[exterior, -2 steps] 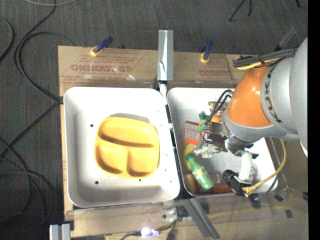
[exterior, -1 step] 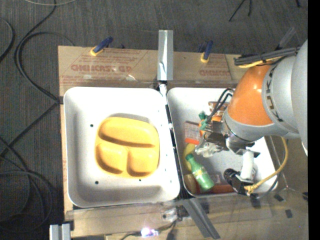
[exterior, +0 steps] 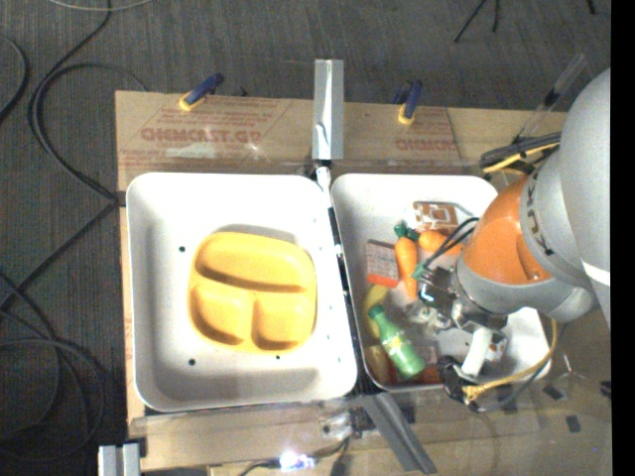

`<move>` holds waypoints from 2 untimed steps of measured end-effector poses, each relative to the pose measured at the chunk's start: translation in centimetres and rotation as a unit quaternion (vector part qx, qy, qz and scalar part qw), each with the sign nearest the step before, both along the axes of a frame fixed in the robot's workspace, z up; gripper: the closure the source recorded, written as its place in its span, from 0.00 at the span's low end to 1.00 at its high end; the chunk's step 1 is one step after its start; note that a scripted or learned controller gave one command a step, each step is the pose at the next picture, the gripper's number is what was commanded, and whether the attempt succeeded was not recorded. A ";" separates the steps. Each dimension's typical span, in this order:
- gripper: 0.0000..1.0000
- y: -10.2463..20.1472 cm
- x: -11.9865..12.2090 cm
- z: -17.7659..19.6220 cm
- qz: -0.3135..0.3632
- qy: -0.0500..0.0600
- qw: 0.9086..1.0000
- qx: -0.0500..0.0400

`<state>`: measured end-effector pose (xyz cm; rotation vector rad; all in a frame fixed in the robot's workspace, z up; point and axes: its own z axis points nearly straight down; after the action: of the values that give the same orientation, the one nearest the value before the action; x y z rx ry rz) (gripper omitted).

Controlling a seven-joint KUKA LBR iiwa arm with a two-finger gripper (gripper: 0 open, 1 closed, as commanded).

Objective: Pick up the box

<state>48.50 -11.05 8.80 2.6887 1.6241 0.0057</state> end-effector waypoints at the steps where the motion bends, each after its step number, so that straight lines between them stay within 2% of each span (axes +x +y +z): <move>1: 1.00 -7.5 0.4 0.2 -0.039 -0.005 0.999 -0.001; 2: 1.00 -9.8 0.5 0.2 -0.024 -0.005 1.000 0.001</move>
<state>48.98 -20.81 8.98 2.7229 1.5582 0.0186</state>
